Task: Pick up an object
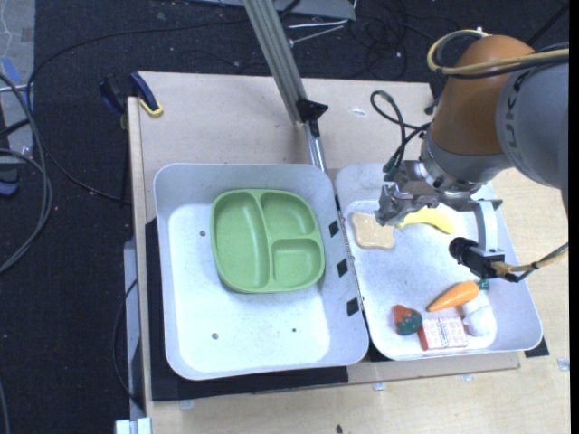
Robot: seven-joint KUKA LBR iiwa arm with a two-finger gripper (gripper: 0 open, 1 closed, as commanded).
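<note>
Left bin just has the green divided plate sitting in it, well away from where the arm is working. All the pickable stuff is in the right bin.

The tool hangs over the far left corner of that bin. The slice of toast lies flat right beneath it, a touch toward the near-left of the tip, so my guess is that's the target and the move is basically straight down with a tiny nudge left. Can't tell from this angle how the tool is set, and nothing looks held in it.

The banana lies just to the right of the tool, long axis running across the bin. Further right and nearer the front edge: carrot, a red-and-green piece, a small red box.
</note>
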